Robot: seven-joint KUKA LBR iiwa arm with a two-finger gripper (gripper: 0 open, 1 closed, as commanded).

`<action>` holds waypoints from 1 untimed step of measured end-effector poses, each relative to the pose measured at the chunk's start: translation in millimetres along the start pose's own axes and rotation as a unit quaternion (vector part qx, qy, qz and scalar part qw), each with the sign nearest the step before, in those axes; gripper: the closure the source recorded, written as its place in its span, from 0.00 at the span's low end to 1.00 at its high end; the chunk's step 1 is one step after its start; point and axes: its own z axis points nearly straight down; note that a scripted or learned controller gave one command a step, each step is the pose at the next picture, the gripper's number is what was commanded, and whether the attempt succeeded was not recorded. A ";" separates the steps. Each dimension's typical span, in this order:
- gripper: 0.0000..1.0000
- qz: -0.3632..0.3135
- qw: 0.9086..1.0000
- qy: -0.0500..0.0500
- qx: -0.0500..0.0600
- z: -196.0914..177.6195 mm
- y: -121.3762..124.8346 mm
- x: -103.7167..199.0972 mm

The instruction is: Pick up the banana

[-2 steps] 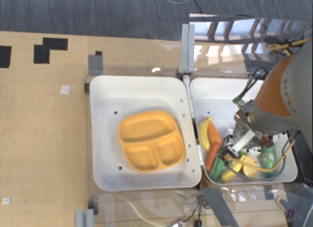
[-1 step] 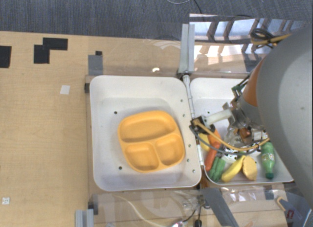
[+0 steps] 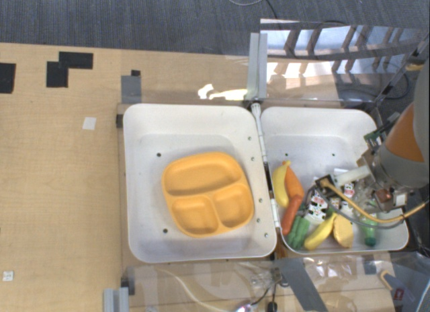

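The tool (image 3: 346, 200) is hanging low over the right bin (image 3: 316, 129), among cables and toy food; whether it is released or clenched I cannot tell. Just beside it, toward the bin's front edge, the banana (image 3: 320, 232) is lying on the bin floor, with nothing lifting it. A second yellow piece (image 3: 281, 184) and a carrot (image 3: 293, 184) are lying nearer the divider. The left bin (image 3: 144, 237) is carrying an orange tray (image 3: 205, 193). By my judgement, the pick is yet to be made.
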 end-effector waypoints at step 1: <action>0.00 -0.001 1.000 0.000 0.000 0.0 -0.4 0.3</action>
